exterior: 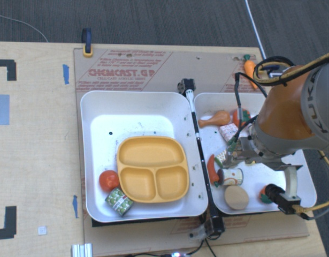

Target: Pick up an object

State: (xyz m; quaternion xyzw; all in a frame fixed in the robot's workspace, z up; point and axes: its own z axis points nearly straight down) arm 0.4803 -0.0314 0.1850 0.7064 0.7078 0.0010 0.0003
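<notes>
Objects crowd the right bin (308, 194) beneath the gripper (235, 159), whose grip I cannot tell, so a descent risks nudging neighbours aside.

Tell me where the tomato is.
The tomato sits in the left bin, near its lower left corner, touching the yellow tray and just above the green can.

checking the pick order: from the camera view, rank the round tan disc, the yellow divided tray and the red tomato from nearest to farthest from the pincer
1. Round tan disc, right bin, just below the pincer.
2. Yellow divided plastic tray, left bin, across the divider.
3. Red tomato, left bin's near-left corner, beyond the tray.
</notes>
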